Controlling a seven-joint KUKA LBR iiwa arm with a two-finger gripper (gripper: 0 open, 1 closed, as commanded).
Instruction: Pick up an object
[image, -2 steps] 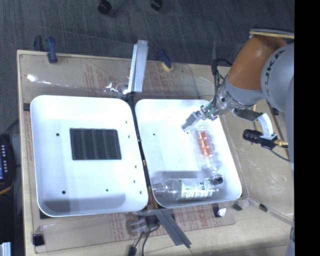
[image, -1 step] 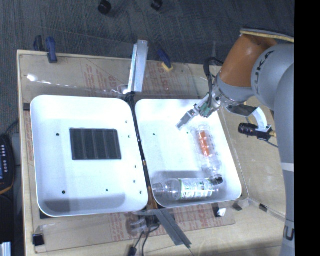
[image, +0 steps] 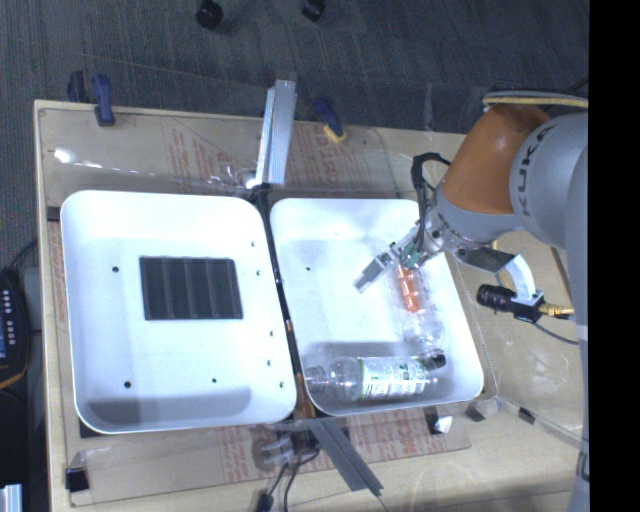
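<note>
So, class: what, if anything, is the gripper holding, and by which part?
Cannot be told: the gripper sits over a bottle in the right bin.

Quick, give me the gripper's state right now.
Gripper: over the right bin, above a small bottle; open or closed cannot be told.

Both bins, the left bin and the right bin, are looking like smooth white plastic with a slight sheen. A dark ribbed panel is showing matt in the left one. Two clear plastic bottles are glinting glossily: one with a paper-like label, another with something orange inside. The bench is appearing as pale, matt wood-like board. The arm is showing smooth grey and orange casing.
</note>
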